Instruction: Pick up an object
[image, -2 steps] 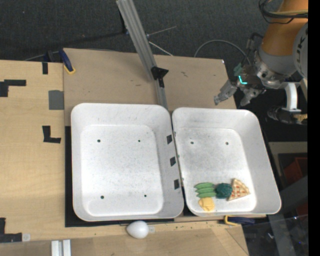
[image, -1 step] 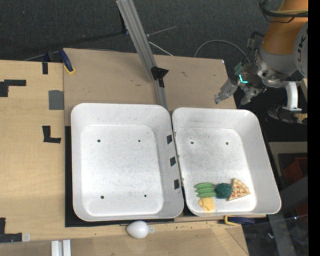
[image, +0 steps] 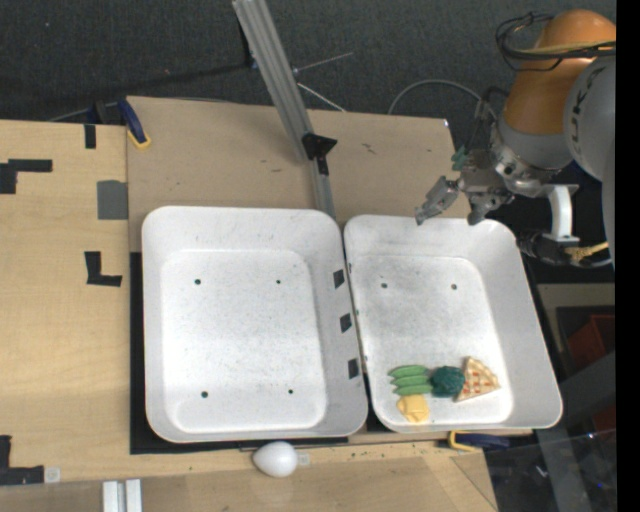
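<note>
Jaws of the gripper (image: 456, 206) spread apart, two grey fingers (image: 435, 203) splayed with a clear gap between, nothing held, hanging over the far rim of the right bin (image: 520, 300), whether touching it impossible to tell. Above them a grey arm (image: 560, 90) with its orange band, reaching in from the right. Down in the near corner of the right bin, well apart from the jaws, a small cluster of toy food: a green pea pod (image: 408, 376), a dark green broccoli piece (image: 447, 380) just beside it, a yellow piece (image: 413, 406) under the pod, and a pizza slice (image: 478, 380) touching the broccoli on its right. To the left, the left bin (image: 240, 320), white and speckled. On the wooden surface (image: 60, 300) in front of the bins, a white egg-shaped thing (image: 275, 459), just outside the left bin's near edge. No readable writing, brand or label on any of these
</note>
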